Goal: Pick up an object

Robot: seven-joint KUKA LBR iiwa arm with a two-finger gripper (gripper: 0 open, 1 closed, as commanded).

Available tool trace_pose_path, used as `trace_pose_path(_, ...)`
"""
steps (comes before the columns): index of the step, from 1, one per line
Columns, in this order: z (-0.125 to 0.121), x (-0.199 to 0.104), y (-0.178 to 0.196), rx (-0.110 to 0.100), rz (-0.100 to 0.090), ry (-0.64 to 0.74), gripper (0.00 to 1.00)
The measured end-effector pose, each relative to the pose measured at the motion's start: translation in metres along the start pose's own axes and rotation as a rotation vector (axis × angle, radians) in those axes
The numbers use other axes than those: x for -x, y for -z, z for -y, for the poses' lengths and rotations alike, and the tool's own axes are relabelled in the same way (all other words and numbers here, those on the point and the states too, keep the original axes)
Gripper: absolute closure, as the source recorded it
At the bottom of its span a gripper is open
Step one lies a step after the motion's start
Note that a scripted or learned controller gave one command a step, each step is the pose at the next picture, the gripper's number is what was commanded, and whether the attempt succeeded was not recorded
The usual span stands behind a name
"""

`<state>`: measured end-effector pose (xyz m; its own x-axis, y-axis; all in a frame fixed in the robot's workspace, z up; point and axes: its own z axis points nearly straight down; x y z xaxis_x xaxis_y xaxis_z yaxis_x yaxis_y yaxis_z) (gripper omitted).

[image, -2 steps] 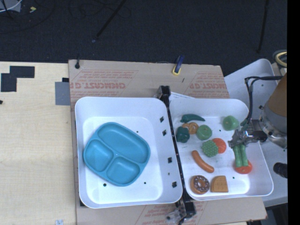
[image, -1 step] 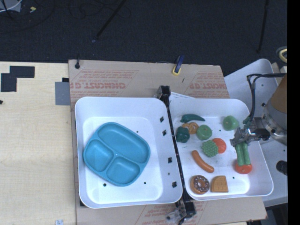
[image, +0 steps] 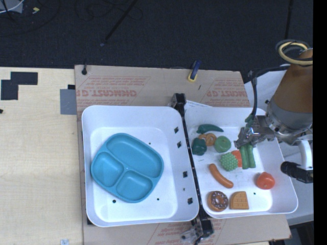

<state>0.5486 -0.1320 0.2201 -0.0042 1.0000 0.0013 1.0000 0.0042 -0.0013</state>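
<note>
Clearly the tool (image: 246,138) hangs in the right bin (image: 286,200), just above a green toy (image: 248,157); its grip state I cannot tell; descend straight, centred, then close

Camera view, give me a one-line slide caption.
Gripper over toy food in the right bin; blue tray in the left bin.

Cut off at the frame's three o'clock edge: the arm (image: 295,93) above its orange band. Hidden under the pincer (image: 247,138): the top ends of the green sticks (image: 248,158) and most of the orange piece (image: 236,156) beside them. Too small to tell: whether the pincer's fingertips touch anything. Partly covered by the bins: the printed cardboard (image: 153,88) on the surface.
</note>
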Motion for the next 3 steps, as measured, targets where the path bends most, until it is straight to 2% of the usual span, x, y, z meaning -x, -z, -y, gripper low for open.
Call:
trace_pose_path(1,-0.031,-0.048,-0.006,0.0,0.0,0.0,1.0)
trace_pose_path(2,-0.056,-0.068,0.005,0.001,0.001,-0.002,1.0)
trace_pose_path(3,-0.047,-0.067,0.016,-0.001,0.0,-0.005,1.0)
